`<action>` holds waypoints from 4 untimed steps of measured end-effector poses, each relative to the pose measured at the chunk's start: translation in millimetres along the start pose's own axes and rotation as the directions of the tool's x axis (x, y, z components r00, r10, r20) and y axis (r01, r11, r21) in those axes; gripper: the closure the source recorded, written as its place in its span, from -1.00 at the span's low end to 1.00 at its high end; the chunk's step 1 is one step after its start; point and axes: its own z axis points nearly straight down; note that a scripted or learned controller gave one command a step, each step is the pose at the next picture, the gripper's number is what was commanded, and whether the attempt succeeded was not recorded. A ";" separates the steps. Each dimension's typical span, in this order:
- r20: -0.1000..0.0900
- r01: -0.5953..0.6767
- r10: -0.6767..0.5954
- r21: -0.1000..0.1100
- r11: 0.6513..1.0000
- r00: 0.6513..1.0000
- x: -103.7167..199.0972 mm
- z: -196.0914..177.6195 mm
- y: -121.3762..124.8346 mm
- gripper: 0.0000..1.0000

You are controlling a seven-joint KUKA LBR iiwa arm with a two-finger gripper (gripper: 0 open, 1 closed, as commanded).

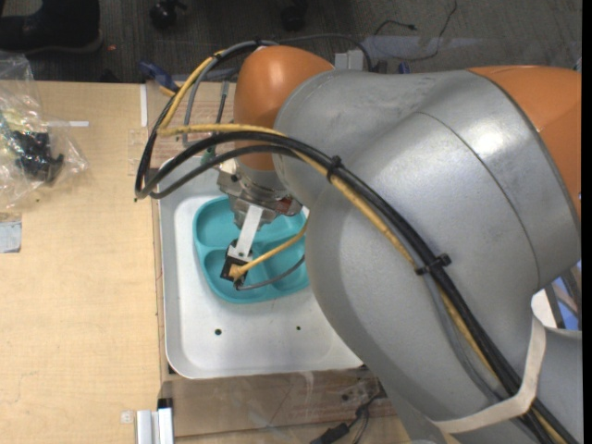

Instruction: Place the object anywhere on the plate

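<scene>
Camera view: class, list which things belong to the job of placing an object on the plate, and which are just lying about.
Belongs to the job:
- teal plate
- white bin holding the plate
- end effector, over the plate

Just lying about:
- clear bag of small black parts on the wooden bench
- chair base on the floor

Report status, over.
Gripper over teal plate. Plate sits in white bin. Arm covers plate's right part.
</scene>
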 end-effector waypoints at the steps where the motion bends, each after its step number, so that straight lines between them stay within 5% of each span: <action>1: -0.003 -0.420 0.420 -0.001 0.908 0.908 9.1 0.7 36.4 1.00; 2: -0.018 -0.813 0.813 0.003 0.582 0.582 9.7 32.5 4.2 1.00; 3: -0.006 -0.800 0.800 0.002 0.599 0.599 30.1 37.9 41.5 1.00; 4: -0.003 -0.665 0.665 0.000 0.747 0.747 8.7 28.2 40.8 1.00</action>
